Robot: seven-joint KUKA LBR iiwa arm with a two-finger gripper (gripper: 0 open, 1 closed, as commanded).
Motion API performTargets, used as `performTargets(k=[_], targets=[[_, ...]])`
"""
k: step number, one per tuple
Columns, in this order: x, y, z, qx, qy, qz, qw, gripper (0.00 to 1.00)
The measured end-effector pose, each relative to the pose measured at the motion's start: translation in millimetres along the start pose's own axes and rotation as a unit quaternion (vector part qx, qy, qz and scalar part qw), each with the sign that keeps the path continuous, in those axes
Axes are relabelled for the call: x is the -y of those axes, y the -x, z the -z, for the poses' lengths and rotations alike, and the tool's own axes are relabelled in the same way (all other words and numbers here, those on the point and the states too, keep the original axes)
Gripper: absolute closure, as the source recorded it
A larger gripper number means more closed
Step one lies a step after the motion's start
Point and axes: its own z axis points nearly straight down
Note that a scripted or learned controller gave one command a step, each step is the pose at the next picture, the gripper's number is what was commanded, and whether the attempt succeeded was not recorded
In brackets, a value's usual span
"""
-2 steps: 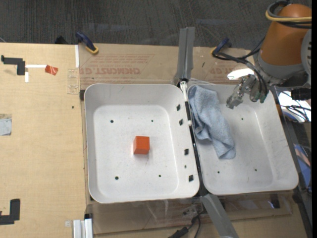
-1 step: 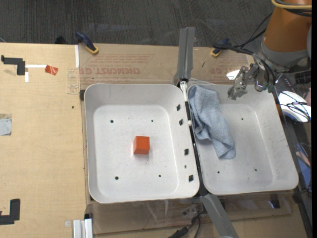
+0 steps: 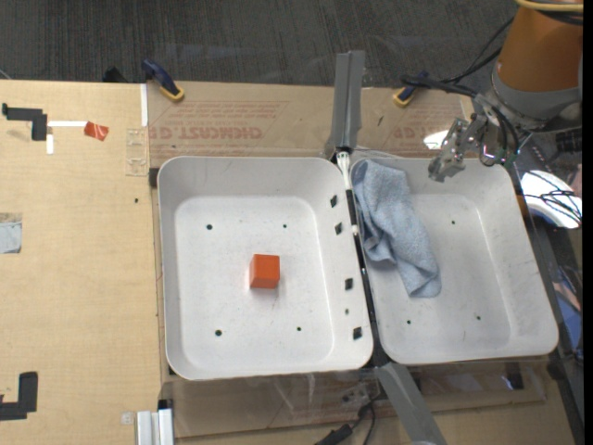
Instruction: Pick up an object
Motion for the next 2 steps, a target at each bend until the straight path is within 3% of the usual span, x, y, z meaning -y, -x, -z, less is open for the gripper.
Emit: performTargets(k=[1,2], targets=[[-14,-13,42,-0.003,-0.001,-0.041,0.9992,1.00],[-7,-11,-24,-0.005,-0.001,0.032,0.9995,1.00]])
